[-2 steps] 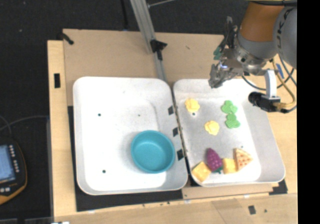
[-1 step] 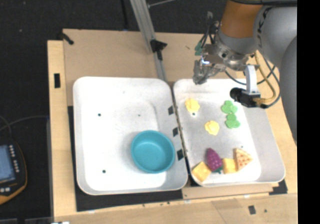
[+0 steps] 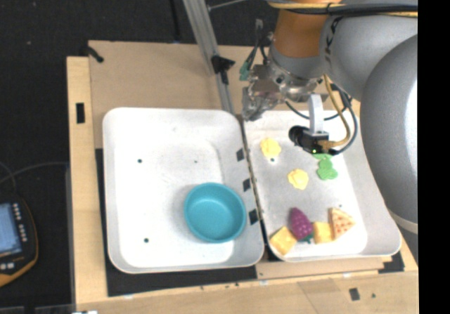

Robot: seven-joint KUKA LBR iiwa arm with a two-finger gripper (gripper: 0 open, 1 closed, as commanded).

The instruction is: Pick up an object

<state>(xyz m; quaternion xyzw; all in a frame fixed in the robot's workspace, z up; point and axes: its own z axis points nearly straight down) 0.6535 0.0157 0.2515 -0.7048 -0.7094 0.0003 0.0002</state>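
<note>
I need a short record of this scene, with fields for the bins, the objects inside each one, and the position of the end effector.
left bin: shallow white plastic bin, holds a round blue bowl
right bin: shallow white plastic bin, holds small toy foods
toy foods: two yellow pieces, green piece, purple grape bunch, yellow block, pizza slice
end effector: above the far edge, near the divide between the bins
held object: none visible
</note>
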